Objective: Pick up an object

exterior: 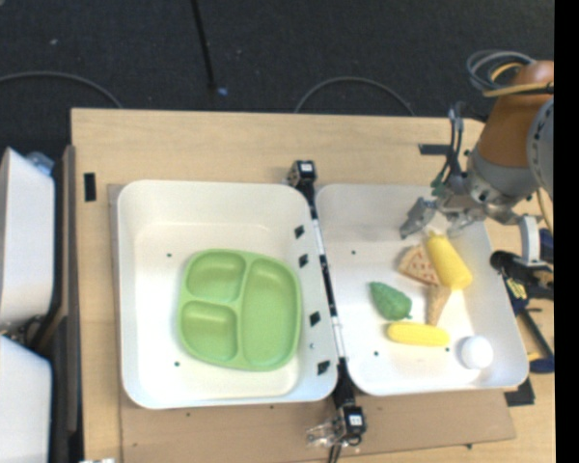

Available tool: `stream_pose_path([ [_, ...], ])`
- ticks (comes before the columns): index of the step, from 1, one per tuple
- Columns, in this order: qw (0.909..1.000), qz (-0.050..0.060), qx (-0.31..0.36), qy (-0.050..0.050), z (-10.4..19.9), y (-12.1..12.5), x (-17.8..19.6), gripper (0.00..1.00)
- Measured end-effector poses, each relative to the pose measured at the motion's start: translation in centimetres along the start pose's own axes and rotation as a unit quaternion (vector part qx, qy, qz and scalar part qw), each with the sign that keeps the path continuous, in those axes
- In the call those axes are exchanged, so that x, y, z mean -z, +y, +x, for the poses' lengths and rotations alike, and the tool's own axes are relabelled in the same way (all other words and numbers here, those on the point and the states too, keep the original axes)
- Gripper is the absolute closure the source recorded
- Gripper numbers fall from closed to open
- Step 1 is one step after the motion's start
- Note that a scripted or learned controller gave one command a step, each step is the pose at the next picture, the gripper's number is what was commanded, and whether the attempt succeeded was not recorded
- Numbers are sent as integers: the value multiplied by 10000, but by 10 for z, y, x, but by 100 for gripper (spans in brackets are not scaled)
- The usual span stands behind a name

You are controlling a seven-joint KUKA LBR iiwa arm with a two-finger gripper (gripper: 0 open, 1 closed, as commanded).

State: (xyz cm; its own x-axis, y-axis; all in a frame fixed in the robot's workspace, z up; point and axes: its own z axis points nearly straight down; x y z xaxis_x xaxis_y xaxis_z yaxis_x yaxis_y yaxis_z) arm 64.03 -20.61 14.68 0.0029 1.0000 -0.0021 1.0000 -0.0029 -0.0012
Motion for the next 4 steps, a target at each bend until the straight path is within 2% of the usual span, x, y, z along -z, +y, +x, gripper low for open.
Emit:
stream_pose_path([
  [1,10000,-35,5,-10,-1,2,15,100],
  [2,10000,-45,30,-3,-3,12,75,100],
  [3,10000,-36,36,-1,-5,12,118,100],
  [4,10000,-12,38,6,47,3,118,100],
])
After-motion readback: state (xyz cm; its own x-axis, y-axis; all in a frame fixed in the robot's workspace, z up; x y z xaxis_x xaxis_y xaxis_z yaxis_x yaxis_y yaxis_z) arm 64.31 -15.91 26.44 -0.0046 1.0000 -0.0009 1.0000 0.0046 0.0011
